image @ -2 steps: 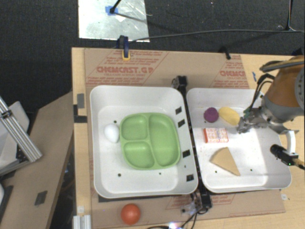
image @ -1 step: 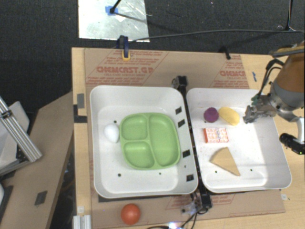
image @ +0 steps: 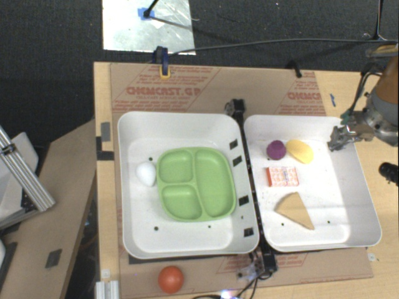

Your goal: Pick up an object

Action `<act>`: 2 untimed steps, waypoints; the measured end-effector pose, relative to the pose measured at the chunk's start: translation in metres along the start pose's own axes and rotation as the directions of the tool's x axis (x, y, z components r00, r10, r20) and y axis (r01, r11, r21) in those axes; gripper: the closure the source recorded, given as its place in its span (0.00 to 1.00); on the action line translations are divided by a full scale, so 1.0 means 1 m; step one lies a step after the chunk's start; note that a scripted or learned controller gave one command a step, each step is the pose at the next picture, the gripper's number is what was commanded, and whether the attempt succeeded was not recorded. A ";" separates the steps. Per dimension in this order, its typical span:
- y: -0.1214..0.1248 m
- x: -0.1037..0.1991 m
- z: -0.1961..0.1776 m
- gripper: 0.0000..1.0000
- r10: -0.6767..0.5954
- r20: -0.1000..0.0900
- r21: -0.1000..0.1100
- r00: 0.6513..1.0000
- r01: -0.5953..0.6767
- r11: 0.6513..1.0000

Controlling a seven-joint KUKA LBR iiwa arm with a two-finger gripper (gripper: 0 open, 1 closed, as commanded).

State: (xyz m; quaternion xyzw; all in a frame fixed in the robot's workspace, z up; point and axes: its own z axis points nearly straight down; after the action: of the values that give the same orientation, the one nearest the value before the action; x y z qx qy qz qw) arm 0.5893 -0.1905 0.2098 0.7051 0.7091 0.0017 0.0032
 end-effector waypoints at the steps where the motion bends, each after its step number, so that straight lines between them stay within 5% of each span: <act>1: -0.015 0.057 0.001 1.00 -0.004 -0.004 0.006 1.000 0.004 1.000; 2: -0.020 0.108 -0.012 1.00 -0.004 -0.004 0.004 1.000 0.005 1.000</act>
State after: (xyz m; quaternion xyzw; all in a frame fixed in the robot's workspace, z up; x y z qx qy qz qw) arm 0.5686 -0.0828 0.2215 0.7035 0.7106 0.0016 0.0001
